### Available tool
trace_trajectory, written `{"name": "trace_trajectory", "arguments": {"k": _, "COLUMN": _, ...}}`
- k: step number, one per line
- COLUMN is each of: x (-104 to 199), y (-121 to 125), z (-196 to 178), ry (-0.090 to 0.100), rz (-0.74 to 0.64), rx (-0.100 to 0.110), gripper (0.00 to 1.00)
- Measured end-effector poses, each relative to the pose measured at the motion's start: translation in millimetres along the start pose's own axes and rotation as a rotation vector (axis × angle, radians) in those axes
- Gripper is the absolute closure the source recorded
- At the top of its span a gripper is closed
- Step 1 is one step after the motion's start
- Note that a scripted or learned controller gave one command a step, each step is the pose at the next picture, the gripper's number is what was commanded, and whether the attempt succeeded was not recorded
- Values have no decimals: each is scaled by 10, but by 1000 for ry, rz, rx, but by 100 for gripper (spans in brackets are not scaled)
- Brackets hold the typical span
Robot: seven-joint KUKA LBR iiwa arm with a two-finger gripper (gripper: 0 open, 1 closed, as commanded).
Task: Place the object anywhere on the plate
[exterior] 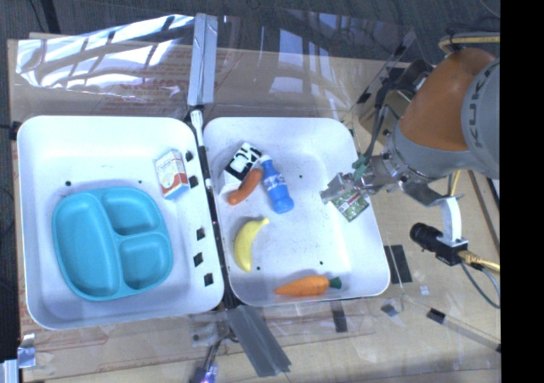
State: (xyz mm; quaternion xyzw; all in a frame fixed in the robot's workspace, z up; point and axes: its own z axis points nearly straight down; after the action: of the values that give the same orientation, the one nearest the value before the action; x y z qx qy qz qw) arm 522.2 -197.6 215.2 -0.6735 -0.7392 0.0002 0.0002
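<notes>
Picking is judged to be the step in hand: the tool (347, 197) is seen over the right edge of the right bin (361, 250), and whether it is closed or released cannot be told. Nothing is seen on the blue plate (112, 241) in the left bin (38, 203). A descent onto one object, such as the banana (246, 241) or the carrot (303, 287) by the near edge, is called for next, followed by a carry leftward.

It looked like a robotics lab: left of the gripper (347, 196) sat two white bins (34, 228) on a taped wooden bench (442, 347), with loose cables (484, 275) trailing behind it.
</notes>
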Motion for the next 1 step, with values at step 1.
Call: {"name": "trace_trajectory", "arguments": {"k": 1, "x": 769, "y": 452, "z": 41, "ry": 0, "rz": -122, "rx": 1, "gripper": 100}}
